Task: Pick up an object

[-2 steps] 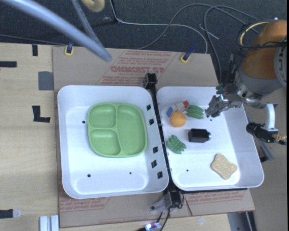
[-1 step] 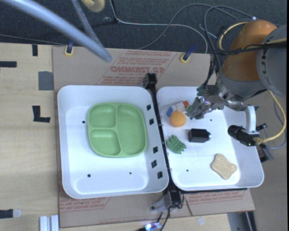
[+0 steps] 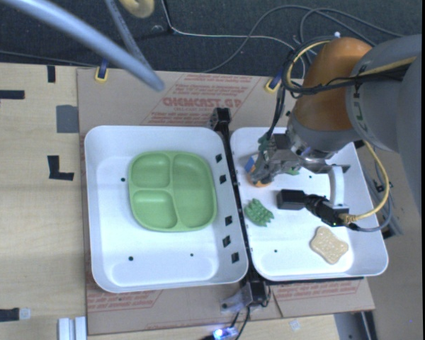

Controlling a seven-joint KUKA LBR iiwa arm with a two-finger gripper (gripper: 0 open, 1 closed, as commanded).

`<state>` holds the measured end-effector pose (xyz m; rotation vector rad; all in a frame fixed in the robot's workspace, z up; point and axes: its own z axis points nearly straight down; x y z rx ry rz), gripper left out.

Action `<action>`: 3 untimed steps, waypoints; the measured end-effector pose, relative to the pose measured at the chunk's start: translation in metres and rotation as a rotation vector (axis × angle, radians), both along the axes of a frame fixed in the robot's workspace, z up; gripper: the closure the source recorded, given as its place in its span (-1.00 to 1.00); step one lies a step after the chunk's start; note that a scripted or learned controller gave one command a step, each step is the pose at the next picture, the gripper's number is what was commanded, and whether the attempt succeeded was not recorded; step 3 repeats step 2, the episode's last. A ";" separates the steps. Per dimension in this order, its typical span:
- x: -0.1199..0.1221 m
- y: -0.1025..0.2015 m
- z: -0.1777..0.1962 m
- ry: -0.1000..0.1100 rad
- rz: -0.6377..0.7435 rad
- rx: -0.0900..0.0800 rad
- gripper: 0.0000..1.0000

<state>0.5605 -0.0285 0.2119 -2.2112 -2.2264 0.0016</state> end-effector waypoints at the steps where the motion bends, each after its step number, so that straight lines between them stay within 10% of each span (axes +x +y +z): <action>1: -0.013 0.057 -0.008 0.000 0.000 0.000 1.00; 3: -0.024 0.108 -0.013 0.000 0.000 -0.001 1.00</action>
